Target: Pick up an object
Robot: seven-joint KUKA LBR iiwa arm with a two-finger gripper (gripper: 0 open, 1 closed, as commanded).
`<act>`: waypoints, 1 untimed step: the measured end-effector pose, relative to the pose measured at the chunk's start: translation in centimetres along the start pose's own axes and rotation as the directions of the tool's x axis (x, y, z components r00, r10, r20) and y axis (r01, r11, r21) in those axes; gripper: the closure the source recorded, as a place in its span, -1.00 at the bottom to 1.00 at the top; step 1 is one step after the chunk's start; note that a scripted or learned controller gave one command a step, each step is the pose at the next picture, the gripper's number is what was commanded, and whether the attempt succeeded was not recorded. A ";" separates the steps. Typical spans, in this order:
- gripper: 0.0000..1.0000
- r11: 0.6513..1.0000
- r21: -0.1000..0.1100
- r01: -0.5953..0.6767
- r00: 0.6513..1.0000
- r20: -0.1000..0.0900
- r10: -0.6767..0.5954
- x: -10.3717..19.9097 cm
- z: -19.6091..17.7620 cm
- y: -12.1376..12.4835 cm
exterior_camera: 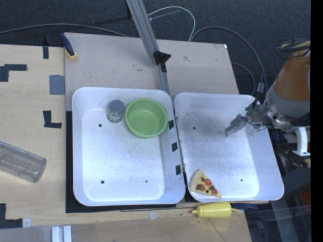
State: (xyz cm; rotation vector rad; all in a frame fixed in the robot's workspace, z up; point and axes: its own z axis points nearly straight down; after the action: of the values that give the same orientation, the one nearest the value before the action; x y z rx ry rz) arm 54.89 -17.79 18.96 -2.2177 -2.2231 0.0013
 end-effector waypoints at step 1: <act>-1.00 1.000 0.000 0.000 1.000 0.000 0.000 0.0 0.0 0.0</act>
State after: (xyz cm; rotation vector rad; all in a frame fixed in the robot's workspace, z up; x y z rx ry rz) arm 54.89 -17.81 18.97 -2.2182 -2.2228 0.0009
